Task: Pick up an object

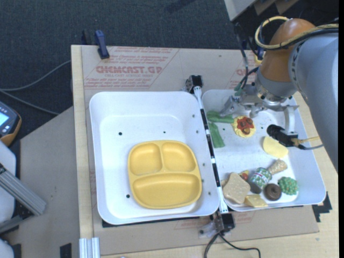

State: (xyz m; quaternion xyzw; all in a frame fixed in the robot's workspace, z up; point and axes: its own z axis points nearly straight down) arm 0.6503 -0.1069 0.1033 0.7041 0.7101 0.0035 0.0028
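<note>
1. A pile of toy food (pixel 263 181) is lying in the right bin (pixel 309 192), near its front edge: a bread slice, a chocolate doughnut, a green cluster and a small can, touching or just beside one another.
2. A yellow piece (pixel 275 147) is resting near the bin's middle, apart from the pile.
3. A small pizza-like disc (pixel 244 126) is sitting toward the back, with a green strip (pixel 216 135) lying along the left wall.
4. The gripper (pixel 248 104) is hovering over the back of the right bin, just above the disc; whether it is apart or together cannot be told.
5. The left bin (pixel 107 112) is carrying a yellow divided tray (pixel 163 173).
6. Both bins are standing on the tabletop (pixel 129 69).
</note>
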